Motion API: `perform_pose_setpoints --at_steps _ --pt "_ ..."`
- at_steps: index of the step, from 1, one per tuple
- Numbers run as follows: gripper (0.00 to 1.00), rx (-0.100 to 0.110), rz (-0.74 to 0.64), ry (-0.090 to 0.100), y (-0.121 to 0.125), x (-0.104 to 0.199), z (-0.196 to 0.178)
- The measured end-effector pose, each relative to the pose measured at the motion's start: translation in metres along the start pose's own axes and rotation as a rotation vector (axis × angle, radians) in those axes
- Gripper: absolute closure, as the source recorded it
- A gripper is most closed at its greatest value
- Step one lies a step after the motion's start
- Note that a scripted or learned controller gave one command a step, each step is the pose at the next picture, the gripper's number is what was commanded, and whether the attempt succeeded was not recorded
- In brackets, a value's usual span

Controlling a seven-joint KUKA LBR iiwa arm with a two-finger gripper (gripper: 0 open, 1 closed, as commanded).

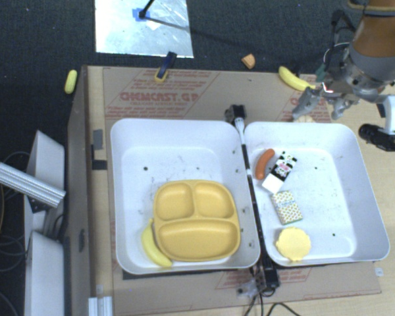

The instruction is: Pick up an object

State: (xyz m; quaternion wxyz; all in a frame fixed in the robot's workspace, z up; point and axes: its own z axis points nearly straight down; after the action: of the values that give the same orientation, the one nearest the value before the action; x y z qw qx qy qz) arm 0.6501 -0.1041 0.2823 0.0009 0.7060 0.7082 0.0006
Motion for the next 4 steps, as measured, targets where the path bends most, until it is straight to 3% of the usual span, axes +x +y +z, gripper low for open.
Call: perform_pose_setpoints --at_steps 1,2,3,4 --pt "0.0 0.003 -0.002 0.001 0.018 0.006 0.097" --pt "0.0 0.004 0.002 0.001 -0.019 0.021 0.187" --pt "0.0 0.0 0.0 0.0 0.001 0.013 0.198" --pt "0.0 -0.002 -0.001 0.001 0.004 0.02 0.197"
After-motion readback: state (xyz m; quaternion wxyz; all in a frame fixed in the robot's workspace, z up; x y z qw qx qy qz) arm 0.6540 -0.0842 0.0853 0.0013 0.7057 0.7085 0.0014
